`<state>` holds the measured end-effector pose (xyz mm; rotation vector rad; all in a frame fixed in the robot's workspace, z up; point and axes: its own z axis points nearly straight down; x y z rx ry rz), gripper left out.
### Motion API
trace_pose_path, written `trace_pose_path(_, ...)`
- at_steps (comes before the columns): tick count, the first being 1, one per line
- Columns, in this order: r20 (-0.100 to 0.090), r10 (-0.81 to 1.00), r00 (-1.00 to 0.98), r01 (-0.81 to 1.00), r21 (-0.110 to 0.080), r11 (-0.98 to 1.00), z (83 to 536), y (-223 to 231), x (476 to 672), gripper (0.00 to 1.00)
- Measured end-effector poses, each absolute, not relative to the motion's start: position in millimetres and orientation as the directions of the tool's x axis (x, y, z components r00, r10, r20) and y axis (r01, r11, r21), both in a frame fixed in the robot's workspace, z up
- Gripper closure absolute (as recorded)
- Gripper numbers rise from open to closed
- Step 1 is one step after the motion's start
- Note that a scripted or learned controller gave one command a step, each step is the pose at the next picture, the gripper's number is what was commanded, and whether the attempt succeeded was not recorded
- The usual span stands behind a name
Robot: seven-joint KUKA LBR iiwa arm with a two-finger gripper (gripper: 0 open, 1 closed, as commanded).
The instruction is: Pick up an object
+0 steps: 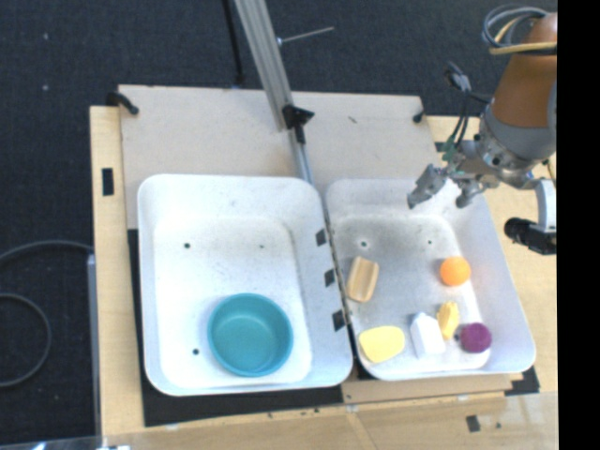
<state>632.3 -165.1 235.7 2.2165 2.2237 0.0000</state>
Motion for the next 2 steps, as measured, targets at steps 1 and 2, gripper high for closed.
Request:
trace_pose_path(1, -0.002, 1.0, -0.004, 1.0, 0.001, 0.004, 236, -165, 632.3, 0.0)
trace_pose_path(2, -0.001, 1.0, -0.003, 1.0, -0.005, 0.003, 173, -163, 635.5, 0.0)
